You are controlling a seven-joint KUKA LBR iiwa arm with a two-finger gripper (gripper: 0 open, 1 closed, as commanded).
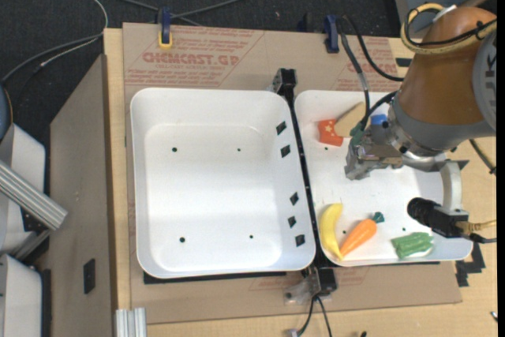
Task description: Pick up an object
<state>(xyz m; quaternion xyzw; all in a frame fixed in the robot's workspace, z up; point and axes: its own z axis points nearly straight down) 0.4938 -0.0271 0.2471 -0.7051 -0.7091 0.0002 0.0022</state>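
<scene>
Camera view: arm reaches in from 3 o'clock over the right bin [390, 197].
Gripper [363, 163]: low near mid-bin, nothing seen held; can't tell if open or closed.
Progress: pick not done yet, by my read; every obj. lies on the bin floor. Left to do: settle on one, close, lift.
Nearest obj.: red block [330, 132], near gripper at its 10 o'clock, not touching.
Others: banana [330, 229] at bin's 7 o'clock; carrot [359, 236] just beside it; small teal bit [379, 217] near carrot tip; green piece [413, 245] at 5 o'clock.
In the way: wooden stick [348, 117] at block's 1 o'clock, close by; may crowd a grab there.
Left bin [205, 185]: at 9 o'clock, no obj. seen in it.
</scene>
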